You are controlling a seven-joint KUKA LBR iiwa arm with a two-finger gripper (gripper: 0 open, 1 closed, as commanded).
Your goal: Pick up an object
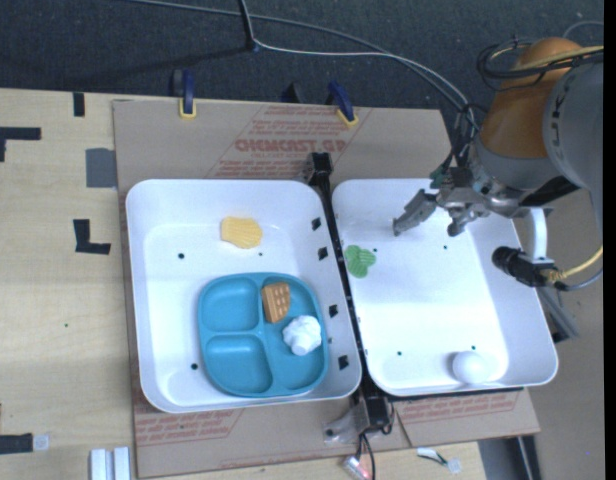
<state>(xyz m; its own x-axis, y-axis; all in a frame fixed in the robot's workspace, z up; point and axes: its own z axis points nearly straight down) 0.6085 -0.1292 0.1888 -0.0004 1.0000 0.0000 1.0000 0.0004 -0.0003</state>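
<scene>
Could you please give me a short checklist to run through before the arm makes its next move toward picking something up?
1. Gripper open: ok, its two fingers are spread apart with nothing between them.
2. Gripper over a bin holding objects: ok, it hangs over the right bin, which holds a green piece and a white ball.
3. Nearest target free of clutter: ok, the green piece lies alone, though close to the bin's left wall.
4. Gripper lined up above a target: not ok, it is right of and beyond the green piece.
5. Gripper height over the bin floor: cannot tell from this slanted view.
</scene>
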